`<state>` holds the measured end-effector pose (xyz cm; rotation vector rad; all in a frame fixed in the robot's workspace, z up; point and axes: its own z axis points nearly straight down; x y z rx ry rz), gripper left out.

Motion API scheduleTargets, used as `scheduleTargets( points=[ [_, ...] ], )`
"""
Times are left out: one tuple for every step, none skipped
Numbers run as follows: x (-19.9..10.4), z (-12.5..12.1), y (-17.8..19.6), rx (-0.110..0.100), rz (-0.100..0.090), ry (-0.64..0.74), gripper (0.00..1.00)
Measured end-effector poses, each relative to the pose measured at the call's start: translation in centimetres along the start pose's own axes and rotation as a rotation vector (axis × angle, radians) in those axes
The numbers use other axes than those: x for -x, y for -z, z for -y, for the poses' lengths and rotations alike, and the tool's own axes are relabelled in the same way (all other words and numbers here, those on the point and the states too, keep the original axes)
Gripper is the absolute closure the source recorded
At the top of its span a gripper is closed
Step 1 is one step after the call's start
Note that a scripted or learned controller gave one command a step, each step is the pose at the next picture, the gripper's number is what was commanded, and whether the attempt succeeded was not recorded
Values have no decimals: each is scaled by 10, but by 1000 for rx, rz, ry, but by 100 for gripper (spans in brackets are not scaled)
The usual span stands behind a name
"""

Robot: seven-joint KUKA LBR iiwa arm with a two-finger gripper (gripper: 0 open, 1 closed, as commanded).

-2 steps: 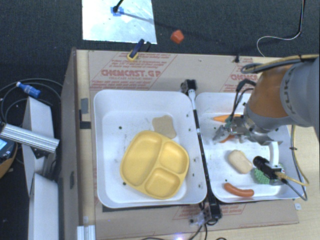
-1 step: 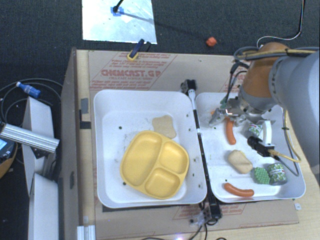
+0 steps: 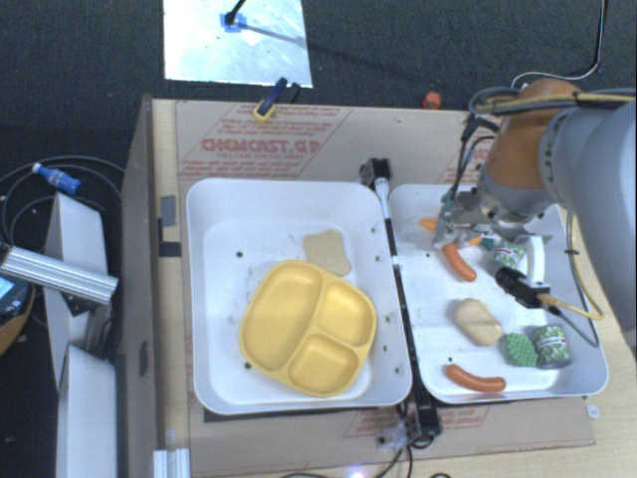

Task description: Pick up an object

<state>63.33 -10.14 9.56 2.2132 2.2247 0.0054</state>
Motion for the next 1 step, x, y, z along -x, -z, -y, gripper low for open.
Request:
scheduleTargets(
  points=[
    [-79,26,90,0,-1,0,100]
  ],
)
